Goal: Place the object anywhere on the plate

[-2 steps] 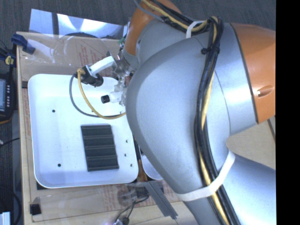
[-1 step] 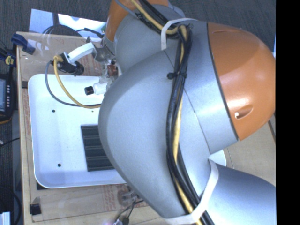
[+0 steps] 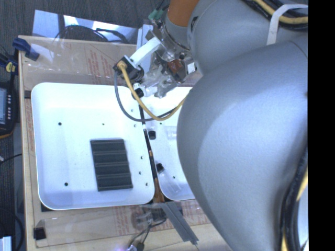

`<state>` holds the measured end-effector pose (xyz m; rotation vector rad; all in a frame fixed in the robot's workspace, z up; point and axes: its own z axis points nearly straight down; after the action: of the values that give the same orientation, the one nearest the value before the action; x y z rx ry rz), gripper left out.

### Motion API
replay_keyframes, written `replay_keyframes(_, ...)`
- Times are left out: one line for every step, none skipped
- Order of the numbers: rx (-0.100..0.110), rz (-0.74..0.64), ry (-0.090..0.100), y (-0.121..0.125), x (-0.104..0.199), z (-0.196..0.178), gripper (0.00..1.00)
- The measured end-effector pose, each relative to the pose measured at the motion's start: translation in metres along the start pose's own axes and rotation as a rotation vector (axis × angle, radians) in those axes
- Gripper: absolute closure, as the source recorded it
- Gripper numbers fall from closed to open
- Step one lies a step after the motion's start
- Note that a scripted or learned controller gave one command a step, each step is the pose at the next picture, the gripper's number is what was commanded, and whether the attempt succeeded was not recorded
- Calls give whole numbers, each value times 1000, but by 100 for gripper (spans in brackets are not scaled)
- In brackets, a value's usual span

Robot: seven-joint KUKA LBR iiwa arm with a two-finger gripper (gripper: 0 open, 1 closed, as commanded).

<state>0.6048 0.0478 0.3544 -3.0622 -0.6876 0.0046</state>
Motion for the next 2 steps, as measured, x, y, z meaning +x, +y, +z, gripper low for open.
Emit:
replay_keyframes(-3,236,-2,-74,-34,88,100)
replay_keyframes(0,178,-5,-37,2,143,100)
